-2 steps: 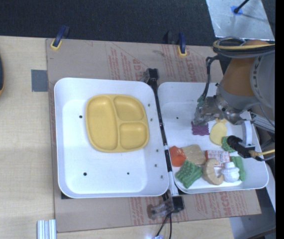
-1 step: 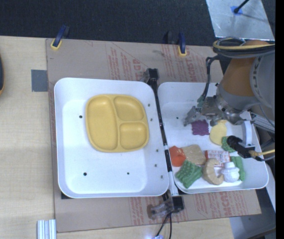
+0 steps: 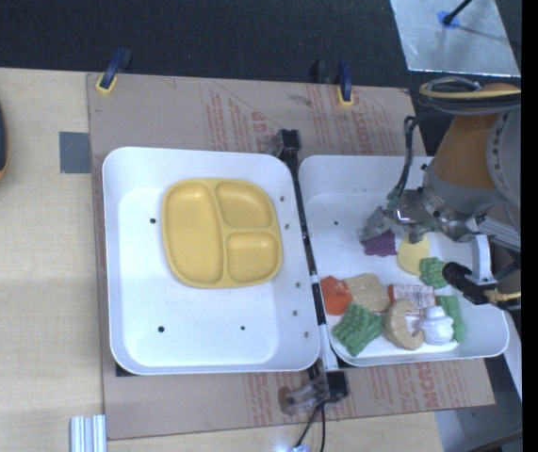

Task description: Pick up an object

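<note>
My gripper point(image 3: 388, 222) is low in the right bin point(image 3: 344, 182), reaching in from the right under the grey arm with its orange band point(image 3: 462, 153). A small purple toy point(image 3: 379, 245) lies right below the gripper's tip, touching or nearly touching it. Whether the purple toy is held I cannot make out. A pale yellow piece point(image 3: 413, 255) lies just to its right, and a green leafy piece point(image 3: 432, 271) sits beside that.
Along the right bin's front lie a red piece point(image 3: 335, 296), a tan bread-like piece point(image 3: 367, 292), a green ridged piece point(image 3: 358, 329), a round tan piece point(image 3: 402, 326) and a white figure point(image 3: 436, 326). The left bin point(image 3: 132, 328) holds a yellow divided plate point(image 3: 221, 231).
</note>
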